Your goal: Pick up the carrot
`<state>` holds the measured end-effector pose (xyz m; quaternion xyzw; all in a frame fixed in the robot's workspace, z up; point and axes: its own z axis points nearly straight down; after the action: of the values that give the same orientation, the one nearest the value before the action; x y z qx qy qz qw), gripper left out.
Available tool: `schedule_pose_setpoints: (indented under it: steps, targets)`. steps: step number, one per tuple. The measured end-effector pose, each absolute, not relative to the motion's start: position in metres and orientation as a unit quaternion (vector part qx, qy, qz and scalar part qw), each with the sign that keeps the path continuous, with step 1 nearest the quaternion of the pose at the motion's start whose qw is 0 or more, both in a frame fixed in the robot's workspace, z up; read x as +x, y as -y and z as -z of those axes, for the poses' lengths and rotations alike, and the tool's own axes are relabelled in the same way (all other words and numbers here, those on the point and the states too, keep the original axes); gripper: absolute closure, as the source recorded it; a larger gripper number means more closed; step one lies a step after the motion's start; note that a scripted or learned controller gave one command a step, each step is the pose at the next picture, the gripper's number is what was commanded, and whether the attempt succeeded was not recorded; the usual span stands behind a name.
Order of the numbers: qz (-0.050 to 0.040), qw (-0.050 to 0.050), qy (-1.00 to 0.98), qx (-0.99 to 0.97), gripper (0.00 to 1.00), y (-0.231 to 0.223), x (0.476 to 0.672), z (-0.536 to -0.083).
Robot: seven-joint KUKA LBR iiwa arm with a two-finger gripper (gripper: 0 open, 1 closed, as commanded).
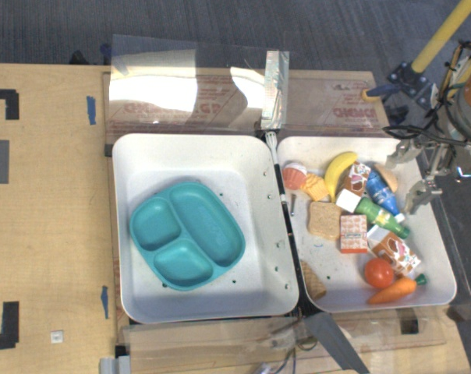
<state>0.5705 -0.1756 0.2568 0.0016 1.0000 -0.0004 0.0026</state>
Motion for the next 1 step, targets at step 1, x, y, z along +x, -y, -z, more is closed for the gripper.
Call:
schedule_pose_setpoints:
  steps: [1]
  targets:
    - [-0.0002,-0.003,-0.941,0.339,0.0,0.1183,0.5788,-0.107]
